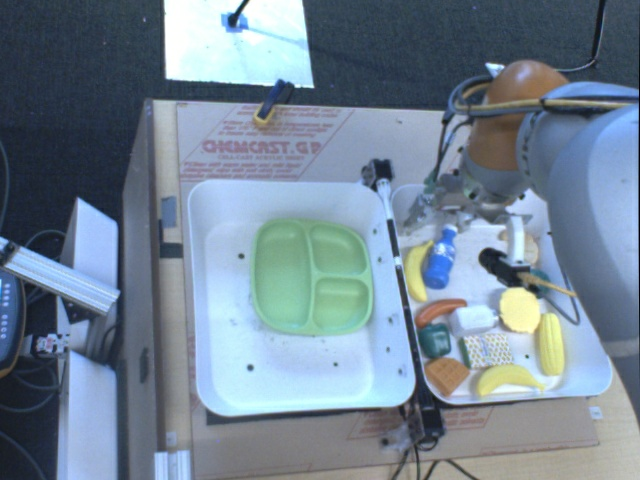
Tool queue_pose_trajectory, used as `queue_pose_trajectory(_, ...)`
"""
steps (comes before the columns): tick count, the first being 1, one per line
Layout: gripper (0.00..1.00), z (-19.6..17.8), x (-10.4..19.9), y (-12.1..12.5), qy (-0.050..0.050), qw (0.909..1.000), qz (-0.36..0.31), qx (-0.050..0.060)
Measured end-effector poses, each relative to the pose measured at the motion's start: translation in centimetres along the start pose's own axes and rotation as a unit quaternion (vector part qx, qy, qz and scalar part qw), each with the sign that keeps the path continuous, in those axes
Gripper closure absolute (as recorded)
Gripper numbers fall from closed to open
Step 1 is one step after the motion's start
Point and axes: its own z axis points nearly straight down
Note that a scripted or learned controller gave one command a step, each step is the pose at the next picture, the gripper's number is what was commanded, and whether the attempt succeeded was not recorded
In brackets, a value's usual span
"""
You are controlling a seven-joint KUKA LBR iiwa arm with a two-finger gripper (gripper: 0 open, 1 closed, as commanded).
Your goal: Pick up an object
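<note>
Camera view: board under the bins [262,148] reads "CHEMCAST GP"; gripper [440,200] state cannot be told.

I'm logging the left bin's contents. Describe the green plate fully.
The green plate is a pale green, plastic-looking divided tray with rounded corners and three compartments: one large on its left, two smaller on its right. It lies flat, face up, slightly rotated, in the middle of the left bin, resting on the bin floor.

**Arm Masks Bin's Far Corner**

The grey arm [585,158] runs off the right edge and covers the right bin's [590,373] upper right corner. The gripper's [440,206] fingers blur together, their stance unreadable. A device [8,313] is cut off at left.
</note>
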Motion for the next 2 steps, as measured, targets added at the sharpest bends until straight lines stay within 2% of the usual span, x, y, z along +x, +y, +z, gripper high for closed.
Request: queue_pose_trajectory(2,0.00,-0.02,-0.26,0.00,0.000,1.0000,0.001,0.000)
